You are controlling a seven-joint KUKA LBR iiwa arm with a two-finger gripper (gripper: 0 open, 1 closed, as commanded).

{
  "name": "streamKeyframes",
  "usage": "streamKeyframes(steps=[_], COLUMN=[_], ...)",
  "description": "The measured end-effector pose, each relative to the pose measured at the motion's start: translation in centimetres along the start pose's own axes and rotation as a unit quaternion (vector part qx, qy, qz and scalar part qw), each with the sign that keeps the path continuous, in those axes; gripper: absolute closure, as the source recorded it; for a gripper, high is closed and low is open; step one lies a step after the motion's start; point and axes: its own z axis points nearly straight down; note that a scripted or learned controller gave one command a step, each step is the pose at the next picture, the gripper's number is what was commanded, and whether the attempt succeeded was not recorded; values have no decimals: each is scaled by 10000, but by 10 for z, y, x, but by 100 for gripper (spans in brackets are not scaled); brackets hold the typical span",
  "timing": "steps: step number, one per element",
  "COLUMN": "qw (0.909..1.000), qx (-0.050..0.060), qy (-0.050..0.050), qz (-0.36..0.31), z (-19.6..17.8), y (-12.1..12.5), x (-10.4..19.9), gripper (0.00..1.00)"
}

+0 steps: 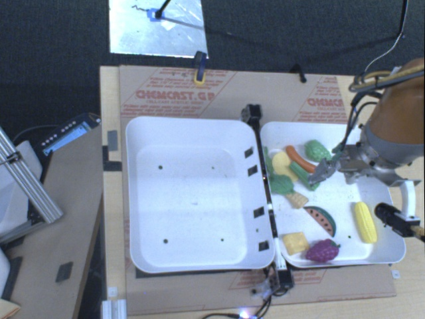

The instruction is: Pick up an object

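The right bin (385, 248) holds several toy foods: an orange carrot (297, 156), a green leafy piece (317, 150), a yellow piece (281, 164), a green piece (281, 184), a cracker (298, 199), a watermelon slice (323, 219), a corn cob (364, 221), a yellow cube (295, 242) and purple grapes (323, 250). My gripper (323, 172) reaches in from the right, low over the bin's upper middle, its tips just right of a green stick (303, 176) beside the carrot. I see nothing clearly held between the tips.
The left bin (192, 191) lies beside the right one, with a black divider with clips (262, 178) between them. The arm's orange band (398, 111) and cables hang over the right bin's far right. A cardboard sheet (179, 92) lies under both bins.
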Motion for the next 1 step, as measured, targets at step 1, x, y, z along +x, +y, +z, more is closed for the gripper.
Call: streamKeyframes(steps=[1], qw=[10000], qx=[50], qy=[6], qz=[25], z=[107], y=[-35], x=[-22], gripper=[0])
